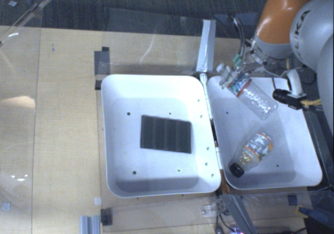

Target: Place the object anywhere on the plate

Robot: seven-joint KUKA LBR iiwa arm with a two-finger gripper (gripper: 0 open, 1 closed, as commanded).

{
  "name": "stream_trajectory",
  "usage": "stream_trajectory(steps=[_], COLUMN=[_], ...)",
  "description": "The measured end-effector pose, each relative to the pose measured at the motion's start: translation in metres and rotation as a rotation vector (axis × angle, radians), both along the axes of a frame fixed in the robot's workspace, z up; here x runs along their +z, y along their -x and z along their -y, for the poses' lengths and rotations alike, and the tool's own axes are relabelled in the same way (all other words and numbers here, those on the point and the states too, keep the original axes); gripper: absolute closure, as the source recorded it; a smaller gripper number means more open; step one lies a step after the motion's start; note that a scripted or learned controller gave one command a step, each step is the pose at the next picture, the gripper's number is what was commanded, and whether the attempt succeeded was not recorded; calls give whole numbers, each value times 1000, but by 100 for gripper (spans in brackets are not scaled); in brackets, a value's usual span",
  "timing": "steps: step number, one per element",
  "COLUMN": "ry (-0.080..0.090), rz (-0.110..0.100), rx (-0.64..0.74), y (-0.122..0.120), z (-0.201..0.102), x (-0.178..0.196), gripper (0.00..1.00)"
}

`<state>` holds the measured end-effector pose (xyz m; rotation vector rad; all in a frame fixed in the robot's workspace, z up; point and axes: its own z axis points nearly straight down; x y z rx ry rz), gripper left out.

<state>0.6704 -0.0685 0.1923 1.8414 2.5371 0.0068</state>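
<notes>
A dark grey ribbed rectangular plate (166, 134) lies flat in the middle of the left bin (120, 97). My gripper (232, 75) hangs over the top left corner of the right bin (308, 160), close to the divider. It is shut on the neck end of a clear plastic bottle (255, 97) with a red and blue band. That bottle slants down to the right from the fingers. A second bottle (251, 152), with a dark cap and an orange label, lies on the right bin's floor near the front.
A metal upright bar (206, 45) stands just behind the gap between the bins, left of the gripper. Black cables and a connector (289, 97) hang at the arm's right side. Wooden bench surface (47, 123) spreads left of the bins.
</notes>
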Motion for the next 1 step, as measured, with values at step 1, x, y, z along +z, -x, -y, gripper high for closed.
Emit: stream_trajectory(steps=[1], ry=[-2], rz=[-1], rx=[-116], y=[42], z=[-45], x=[54], gripper=[100])
